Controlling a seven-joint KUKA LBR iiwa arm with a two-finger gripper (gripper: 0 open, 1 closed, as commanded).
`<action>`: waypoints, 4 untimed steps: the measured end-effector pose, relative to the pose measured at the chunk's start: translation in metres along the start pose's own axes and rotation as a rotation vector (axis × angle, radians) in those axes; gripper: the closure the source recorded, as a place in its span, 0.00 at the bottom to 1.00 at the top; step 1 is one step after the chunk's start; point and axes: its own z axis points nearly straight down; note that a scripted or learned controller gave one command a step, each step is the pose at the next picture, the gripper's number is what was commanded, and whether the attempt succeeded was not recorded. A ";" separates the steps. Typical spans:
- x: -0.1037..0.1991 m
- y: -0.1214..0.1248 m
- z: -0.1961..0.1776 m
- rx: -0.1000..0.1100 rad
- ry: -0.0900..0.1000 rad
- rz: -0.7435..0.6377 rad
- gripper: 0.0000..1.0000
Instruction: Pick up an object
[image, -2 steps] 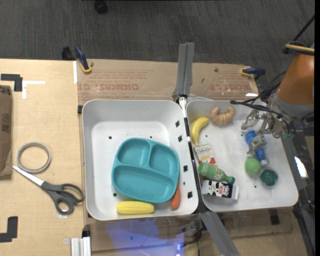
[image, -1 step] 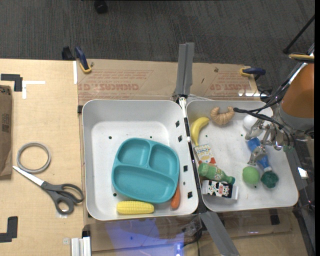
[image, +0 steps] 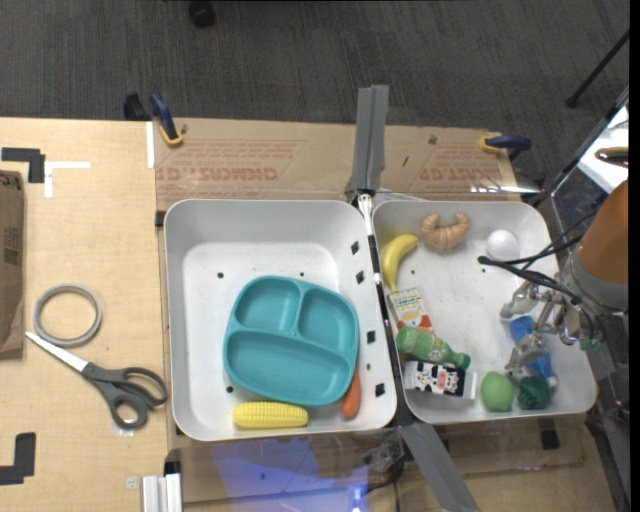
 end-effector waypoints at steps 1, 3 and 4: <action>0.052 0.030 0.001 0.000 0.002 0.045 0.00; 0.050 0.032 -0.009 0.000 -0.001 0.042 0.00; 0.054 0.044 0.001 0.000 0.001 0.047 0.00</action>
